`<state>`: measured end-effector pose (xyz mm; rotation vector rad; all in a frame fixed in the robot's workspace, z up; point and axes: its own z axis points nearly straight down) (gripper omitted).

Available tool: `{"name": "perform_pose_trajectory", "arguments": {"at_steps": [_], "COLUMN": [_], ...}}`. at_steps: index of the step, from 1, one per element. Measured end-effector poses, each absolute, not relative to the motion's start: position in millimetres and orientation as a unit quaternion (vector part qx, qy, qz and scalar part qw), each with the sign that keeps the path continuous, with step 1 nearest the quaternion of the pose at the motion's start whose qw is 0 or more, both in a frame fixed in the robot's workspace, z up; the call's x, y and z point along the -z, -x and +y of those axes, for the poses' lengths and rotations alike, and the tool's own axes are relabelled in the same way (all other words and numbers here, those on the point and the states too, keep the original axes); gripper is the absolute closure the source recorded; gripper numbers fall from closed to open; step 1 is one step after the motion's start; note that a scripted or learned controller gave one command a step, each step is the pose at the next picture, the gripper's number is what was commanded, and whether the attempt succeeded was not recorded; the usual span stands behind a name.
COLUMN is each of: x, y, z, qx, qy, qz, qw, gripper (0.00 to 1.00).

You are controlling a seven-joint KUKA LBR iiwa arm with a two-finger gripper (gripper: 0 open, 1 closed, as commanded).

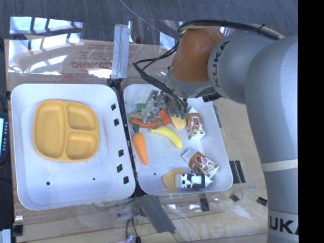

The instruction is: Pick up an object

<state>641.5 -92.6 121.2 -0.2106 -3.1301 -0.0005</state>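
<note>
1. The arm (pixel 243 70) reaches from the right, with gripper (pixel 152 108) low in the upper part of the right bin (pixel 223 151).
2. I cannot tell the claw state.
3. An orange toy carrot (pixel 140 147) lies near this bin's left wall.

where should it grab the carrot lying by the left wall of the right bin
Probably across the thick orange upper half of the carrot, coming straight down, fingers closing from left and right. It lies flat and roughly lengthwise along the right bin wall, tapering toward the near end, with bare floor on its right side.
</note>
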Motion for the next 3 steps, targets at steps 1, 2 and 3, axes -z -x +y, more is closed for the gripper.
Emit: {"name": "perform_pose_trajectory", "arguments": {"at_steps": [1, 2, 3], "x": [-197.5, -176.0, -145.9], "y": [-596.9, -630.0, -626.2], "z": [-77.9, -103.9, -93.4], "qx": [-0.0003, -0.0005, -0.0002], "qy": [0.104, 0.152, 0.170], "qz": [-0.995, -0.988, -0.986], "qw": [-0.004, -0.001, 0.001], "gripper": [1.00, 1.00, 1.00]}}
